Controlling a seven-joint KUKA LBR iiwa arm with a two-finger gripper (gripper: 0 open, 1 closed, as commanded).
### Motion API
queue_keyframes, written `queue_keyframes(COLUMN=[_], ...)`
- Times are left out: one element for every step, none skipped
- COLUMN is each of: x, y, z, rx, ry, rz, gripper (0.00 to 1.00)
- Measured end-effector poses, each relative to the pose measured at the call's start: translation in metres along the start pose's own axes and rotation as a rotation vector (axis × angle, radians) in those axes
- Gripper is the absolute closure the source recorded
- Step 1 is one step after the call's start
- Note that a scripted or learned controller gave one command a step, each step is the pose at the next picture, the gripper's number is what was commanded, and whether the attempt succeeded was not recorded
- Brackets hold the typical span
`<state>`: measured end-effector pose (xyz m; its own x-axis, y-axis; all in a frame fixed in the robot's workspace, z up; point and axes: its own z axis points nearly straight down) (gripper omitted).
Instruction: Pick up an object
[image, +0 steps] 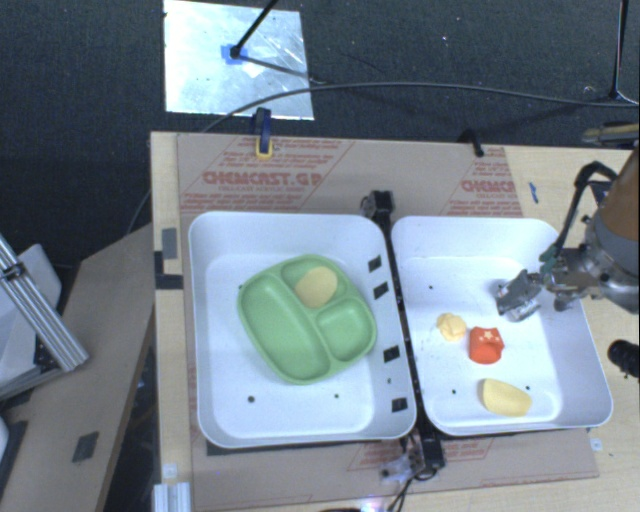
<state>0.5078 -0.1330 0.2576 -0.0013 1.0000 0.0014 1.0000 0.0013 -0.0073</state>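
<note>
Bench: brown board (330, 165) with red lettering, bearing two shallow white bins side by side, their inner walls touching along the middle.

Left bin: white plastic bin (225, 250) holding a green plastic tray (290, 330) with three compartments, lying tilted near the bin's centre.

Tray contents: a pale yellow rounded lump (317, 286) sits in the tray's far compartment, the one nearest the bin's back edge.

Right bin: white plastic bin (450, 245) holding three loose items, all in the half nearer its front edge.

Item one: small yellow rounded piece (452, 326), near the bin's centre, toward the left wall.

Item two: red-orange chunky piece (486, 344), just beside the small yellow piece on its right; whether they touch cannot be told.

Item three: larger pale yellow oblong piece (505, 398), near the front edge, apart from the other two.

Arm: grey arm (610, 250) enters over the right bin's right wall.

Gripper: metallic two-finger gripper (518, 297) over the right bin's right half, above and to the right of the red-orange piece, clear of all three items. Finger spacing cannot be told from this view. Nothing visible between them.
</note>
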Motion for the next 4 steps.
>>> queue_keyframes(x=[0.0,0.001,0.008,0.003], y=[0.002,0.003,0.0,0.003], z=[-0.004,0.058,0.119,0.165], rx=[-0.01,-0.004,-0.004,-0.019], ry=[-0.002,0.0,0.0,-0.011], rz=[-0.002,0.0,0.0,0.005], gripper=[0.0,0.0,0.0,0.0])
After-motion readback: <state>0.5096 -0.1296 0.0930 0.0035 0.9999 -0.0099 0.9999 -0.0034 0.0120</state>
